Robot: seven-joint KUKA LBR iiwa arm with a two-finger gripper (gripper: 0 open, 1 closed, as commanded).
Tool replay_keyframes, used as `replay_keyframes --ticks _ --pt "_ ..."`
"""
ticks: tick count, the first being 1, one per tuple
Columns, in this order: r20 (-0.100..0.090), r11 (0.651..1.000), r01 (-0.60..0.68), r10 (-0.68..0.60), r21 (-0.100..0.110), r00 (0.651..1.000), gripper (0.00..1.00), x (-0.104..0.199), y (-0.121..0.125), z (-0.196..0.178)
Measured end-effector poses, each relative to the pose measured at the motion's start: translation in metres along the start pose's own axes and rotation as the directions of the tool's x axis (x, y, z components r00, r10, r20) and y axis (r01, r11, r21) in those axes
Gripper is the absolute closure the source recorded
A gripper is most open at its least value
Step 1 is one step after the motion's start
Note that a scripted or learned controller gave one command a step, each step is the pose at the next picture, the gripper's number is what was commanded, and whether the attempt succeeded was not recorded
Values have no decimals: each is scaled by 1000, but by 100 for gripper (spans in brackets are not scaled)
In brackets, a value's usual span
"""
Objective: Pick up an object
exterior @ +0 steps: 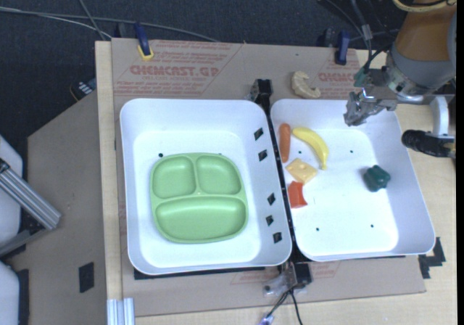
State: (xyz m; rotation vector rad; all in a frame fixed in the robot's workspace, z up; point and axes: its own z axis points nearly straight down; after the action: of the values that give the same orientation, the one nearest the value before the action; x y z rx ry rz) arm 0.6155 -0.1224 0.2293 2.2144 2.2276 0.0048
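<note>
- Banana (312,145): lies in the right bin (406,229), near its left wall, beside a carrot (285,141).
- Gripper (355,114): hovers at the bin's far rim, right of the banana, apart from it.
- Claw state: cannot tell.

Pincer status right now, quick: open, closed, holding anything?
Pincer: cannot be told at this size and angle. It is above the far rim of the right bin, with nothing visibly held.
</note>
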Motion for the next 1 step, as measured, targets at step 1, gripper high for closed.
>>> replay_keyframes --ticks 1 --pt "1 1000 -1 1 0 1000 100 55 2 -10"
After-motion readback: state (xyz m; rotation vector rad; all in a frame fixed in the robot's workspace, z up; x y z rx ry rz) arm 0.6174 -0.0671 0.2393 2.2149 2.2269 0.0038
